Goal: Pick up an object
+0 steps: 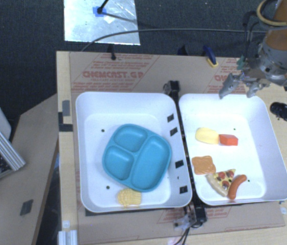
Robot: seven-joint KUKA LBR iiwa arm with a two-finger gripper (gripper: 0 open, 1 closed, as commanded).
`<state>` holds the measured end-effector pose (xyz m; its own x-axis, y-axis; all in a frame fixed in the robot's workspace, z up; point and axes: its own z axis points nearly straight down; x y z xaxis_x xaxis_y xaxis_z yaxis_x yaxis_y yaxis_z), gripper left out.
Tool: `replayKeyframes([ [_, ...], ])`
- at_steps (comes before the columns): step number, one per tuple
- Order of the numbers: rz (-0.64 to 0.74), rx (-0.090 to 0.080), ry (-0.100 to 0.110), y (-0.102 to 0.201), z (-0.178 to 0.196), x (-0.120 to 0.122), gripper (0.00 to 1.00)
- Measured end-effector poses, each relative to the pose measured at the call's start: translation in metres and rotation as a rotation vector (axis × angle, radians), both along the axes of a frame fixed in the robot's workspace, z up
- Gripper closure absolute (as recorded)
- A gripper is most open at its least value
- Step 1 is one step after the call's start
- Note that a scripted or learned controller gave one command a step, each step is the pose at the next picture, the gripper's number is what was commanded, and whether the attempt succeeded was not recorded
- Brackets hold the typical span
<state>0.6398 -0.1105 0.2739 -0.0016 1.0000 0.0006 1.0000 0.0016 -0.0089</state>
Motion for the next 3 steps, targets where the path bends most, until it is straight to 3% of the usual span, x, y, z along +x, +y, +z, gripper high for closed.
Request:
replayKeyframes([
  [1, 0.002, -0.001, -0.011, 0.000, 0.007, 0.002, 0.00],
  [3, 0.000, -0.001, -0.007, 0.000, -0.101, -0.002, 0.00],
])
